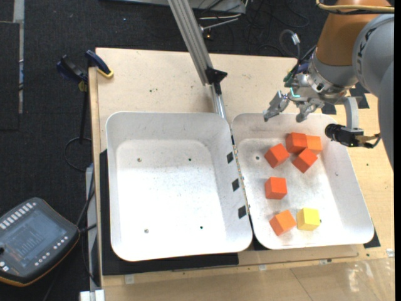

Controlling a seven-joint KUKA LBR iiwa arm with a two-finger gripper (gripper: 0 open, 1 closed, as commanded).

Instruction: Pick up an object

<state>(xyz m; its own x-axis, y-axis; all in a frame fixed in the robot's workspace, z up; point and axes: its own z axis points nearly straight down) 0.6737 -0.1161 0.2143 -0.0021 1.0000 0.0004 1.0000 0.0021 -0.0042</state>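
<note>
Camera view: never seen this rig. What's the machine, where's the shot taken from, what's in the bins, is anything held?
The machine is a single robot arm, grey with an orange band above its wrist, reaching in from the right. At its end is a two-finger gripper, here open and holding nothing; it hangs over the far edge of the right bin.

The shot comes from one fixed camera above the bench, looking down at a slant.

On the bench sit two shallow white bins side by side. The right bin holds six small blocks: a cluster of four orange-red ones near the gripper, another orange-red block in the middle, then an orange block and a yellow block side by side at the near end. The left bin shows just a few dark specks.

The job is to pick up an object; none is lifted yet.
</note>
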